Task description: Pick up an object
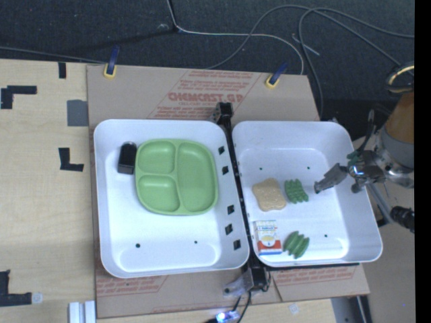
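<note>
We see claw (326, 181) over right bin (337, 138), fingers' state unclear; green pod (295, 191) just left of it, apart.

A: What's the surface (40, 200) like?
B: Pale wood, with black marks on the side far from the end effector (328, 179).
A: And what lies directly on it?
B: A cardboard sheet (202, 93), clipped at its far edge. Two white bins sit on that: the right bin (350, 247) beneath the end effector, the left bin (111, 247) beyond it, touching.
</note>
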Tool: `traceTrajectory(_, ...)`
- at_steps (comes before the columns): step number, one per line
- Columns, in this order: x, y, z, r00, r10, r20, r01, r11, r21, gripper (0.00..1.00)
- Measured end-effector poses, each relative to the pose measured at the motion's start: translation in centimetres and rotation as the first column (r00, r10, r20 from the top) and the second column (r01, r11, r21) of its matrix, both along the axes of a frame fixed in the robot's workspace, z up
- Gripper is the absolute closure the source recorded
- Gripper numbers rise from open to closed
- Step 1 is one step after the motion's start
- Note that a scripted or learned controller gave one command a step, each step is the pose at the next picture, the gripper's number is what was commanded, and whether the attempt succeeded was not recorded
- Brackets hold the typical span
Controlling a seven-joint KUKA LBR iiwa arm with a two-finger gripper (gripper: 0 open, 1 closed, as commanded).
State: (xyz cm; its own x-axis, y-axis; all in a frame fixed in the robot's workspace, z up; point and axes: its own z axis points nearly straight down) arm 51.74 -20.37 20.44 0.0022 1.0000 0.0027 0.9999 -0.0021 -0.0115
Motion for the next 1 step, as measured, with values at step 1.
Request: traceTrajectory(1,0.26,0.0,0.49,1.0,0.003,0.01,-0.003,1.0,-0.003,0.0)
